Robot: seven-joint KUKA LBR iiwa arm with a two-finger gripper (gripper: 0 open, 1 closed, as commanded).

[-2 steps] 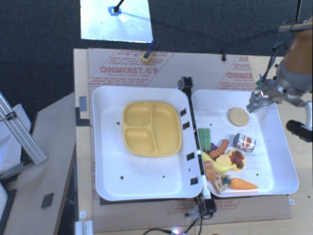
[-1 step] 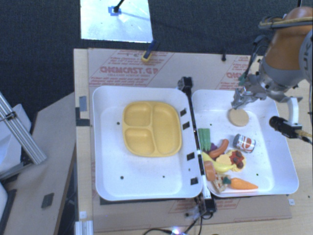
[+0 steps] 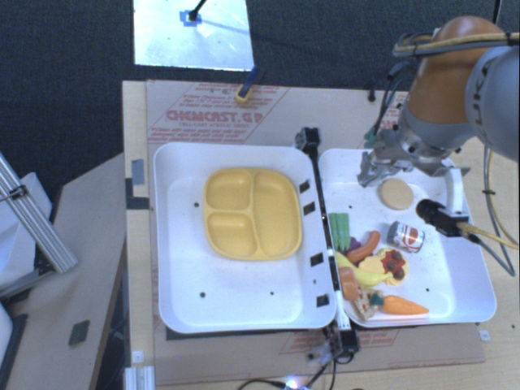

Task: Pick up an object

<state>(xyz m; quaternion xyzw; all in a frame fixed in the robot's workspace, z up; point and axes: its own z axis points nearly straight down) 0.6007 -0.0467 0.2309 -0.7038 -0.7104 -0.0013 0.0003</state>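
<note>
Hand (image 3: 375,171) low in right bin (image 3: 467,299) just left of tan disc (image 3: 396,193), grip state unclear; yellow tray (image 3: 250,213) in left bin (image 3: 183,299)

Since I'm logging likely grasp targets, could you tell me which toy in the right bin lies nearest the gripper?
The round tan cookie, just below the gripper; the can, carrot and other toys lie farther down.

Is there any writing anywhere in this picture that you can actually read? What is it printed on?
"CHEMCAST GP", in red capitals: on the brown paper-covered sheet lying under the two white bins, read above the left white bin.
Smaller red print beneath that line, and more along the sheet's front edge: too blurred to read.
Red and white label on the small metal can in the right white bin: too small to read.
</note>
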